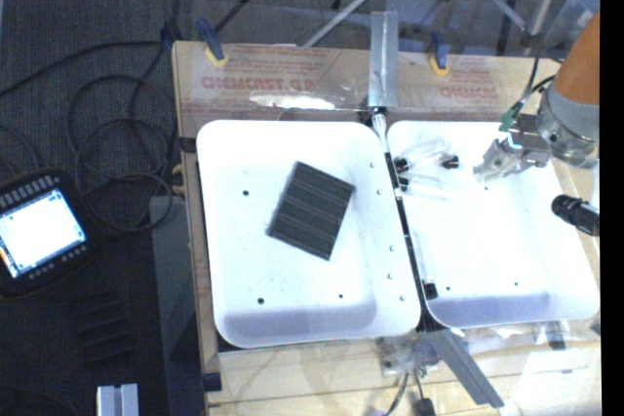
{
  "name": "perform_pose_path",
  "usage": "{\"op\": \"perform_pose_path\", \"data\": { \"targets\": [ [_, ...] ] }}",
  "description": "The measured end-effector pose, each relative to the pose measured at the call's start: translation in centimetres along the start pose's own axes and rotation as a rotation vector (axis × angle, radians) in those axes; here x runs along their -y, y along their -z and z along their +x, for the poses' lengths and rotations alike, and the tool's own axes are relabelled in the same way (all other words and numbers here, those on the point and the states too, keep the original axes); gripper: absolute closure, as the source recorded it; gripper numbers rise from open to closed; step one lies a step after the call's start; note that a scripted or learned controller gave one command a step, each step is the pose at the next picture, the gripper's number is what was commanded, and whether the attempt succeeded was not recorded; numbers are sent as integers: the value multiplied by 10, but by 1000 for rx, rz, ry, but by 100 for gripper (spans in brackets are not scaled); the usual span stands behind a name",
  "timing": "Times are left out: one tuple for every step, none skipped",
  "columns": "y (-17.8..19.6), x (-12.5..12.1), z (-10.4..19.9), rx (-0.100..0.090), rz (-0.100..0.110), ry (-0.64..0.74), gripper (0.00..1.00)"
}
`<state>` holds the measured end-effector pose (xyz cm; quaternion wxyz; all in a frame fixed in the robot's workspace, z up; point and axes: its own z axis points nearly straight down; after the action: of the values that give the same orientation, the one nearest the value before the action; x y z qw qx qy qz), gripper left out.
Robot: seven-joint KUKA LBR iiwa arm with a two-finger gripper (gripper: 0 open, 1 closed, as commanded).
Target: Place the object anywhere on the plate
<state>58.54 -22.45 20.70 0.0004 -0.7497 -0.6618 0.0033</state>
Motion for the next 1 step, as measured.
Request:
{"op": "perform_pose_path", "data": {
  "targets": [
    [51, -49, 56, -1, 0, -219, 100]
  ]
}}
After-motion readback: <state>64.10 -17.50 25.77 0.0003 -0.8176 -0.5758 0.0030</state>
